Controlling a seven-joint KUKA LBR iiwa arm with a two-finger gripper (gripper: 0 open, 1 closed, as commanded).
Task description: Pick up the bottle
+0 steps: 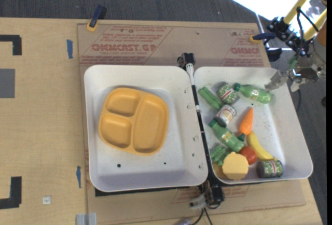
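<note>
Over the right bin's (303, 141) far corner, the pincer (282, 80) is poised.
Its state cannot be told; the green bottle (253, 93) is left ungripped just beside it.

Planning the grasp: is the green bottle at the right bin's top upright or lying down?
Lying down. The green bottle lies on its side on the right bin floor, cap pointing left.

The single fixed camera is looking down at a slant from above the tabletop (41, 115). It is framing both white bins, the left bin (93, 130) and the right bin (295, 136), with dark floor beyond the tabletop's far edge.
</note>
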